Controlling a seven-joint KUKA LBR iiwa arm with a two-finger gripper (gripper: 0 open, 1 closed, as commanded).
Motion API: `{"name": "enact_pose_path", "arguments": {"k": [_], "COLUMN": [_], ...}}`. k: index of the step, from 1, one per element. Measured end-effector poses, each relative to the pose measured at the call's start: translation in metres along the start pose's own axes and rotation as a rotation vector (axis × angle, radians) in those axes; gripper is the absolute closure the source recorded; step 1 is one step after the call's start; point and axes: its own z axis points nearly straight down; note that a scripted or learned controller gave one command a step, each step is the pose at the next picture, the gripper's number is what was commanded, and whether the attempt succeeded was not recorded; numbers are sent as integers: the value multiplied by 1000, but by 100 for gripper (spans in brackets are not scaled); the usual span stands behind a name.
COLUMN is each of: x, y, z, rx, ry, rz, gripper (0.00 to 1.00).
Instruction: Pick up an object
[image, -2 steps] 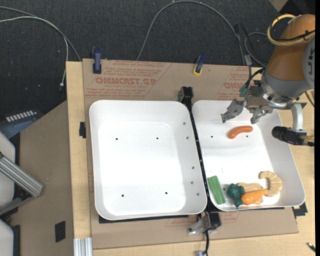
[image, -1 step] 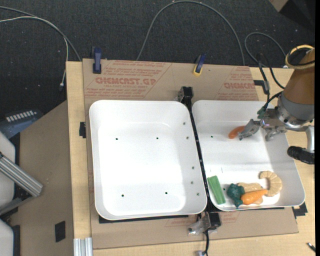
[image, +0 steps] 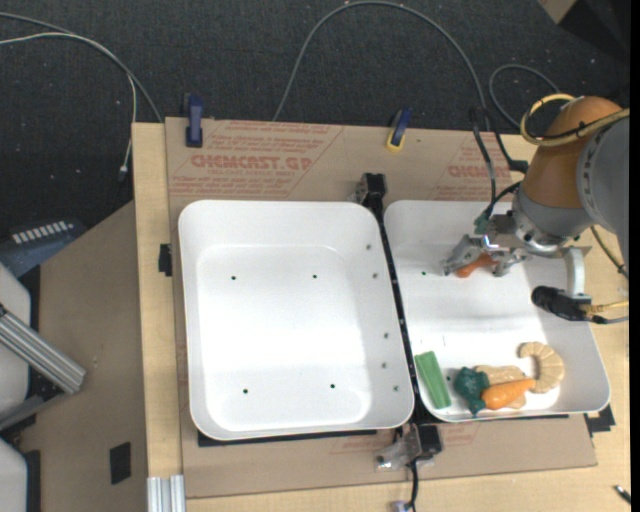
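Nearest the camera, along the near wall of the right bin (image: 470, 315), lie the loose objects. A carrot (image: 507, 393) with a dark green top lies on its side, orange end toward the right. A green block (image: 430, 378) lies just left of it, close to the bin's left wall. A tan pastry-shaped piece (image: 543, 362) curves just behind the carrot's right end, touching it or nearly so.

Well apart from these, toward the far side of the same bin, a small orange piece (image: 466, 267) shows right at the tip of the gripper (image: 478, 258). Whether that piece is clamped or merely lies beside the tip cannot be told, nor whether the claw stands apart or together.

The arm (image: 570, 160) reaches in from the right, its orange band above the wrist, and a black plug (image: 558, 299) with a cable hangs just below it over the bin's right side.

The left bin (image: 280, 330) sits just beside, the two walls touching or nearly so. Both rest on a cardboard sheet (image: 260, 160) held at its far edge by a blue clamp (image: 193, 120) and a yellow clamp (image: 400, 128).
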Motion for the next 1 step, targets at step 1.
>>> {"name": "enact_pose_path", "arguments": {"k": [1], "x": [-2], "y": [1], "z": [-14], "rx": [-6], "ry": [-2], "rz": [2], "gripper": [100]}}
